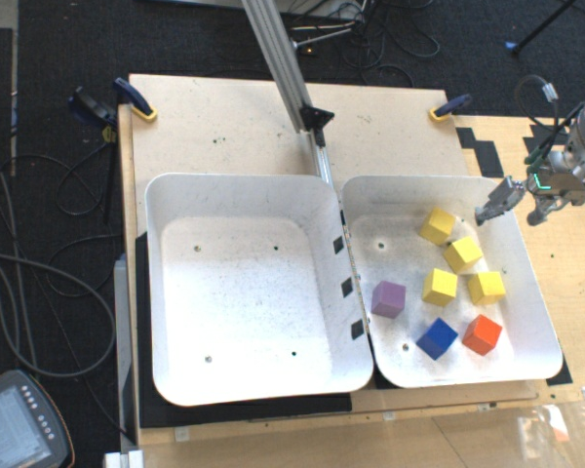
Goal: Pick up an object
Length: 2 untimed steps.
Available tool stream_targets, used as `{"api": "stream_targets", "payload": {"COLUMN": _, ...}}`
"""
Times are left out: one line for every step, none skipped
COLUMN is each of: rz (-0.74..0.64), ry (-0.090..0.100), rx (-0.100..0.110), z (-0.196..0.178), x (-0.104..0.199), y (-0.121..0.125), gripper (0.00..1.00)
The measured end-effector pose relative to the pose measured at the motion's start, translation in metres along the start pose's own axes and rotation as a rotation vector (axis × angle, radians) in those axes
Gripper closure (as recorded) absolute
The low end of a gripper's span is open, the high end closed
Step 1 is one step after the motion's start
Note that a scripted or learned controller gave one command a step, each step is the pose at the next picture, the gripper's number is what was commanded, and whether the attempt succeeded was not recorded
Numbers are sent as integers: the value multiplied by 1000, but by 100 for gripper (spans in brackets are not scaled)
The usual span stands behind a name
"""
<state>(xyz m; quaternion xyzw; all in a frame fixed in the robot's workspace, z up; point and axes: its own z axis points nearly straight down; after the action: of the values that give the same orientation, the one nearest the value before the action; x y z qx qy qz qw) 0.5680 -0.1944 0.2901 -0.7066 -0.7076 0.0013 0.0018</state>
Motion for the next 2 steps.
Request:
{"api": "stream_targets", "payload": {"rz": -1, "ry": -1, "rx": -5, "z": -3, "x": 0, "y": 1, "gripper": 0}}
{"api": "stream_targets", "payload": {"rz": 1, "ry": 0, "rx": 0, "z": 43, "x": 7, "y": 0, "gripper": 0}}
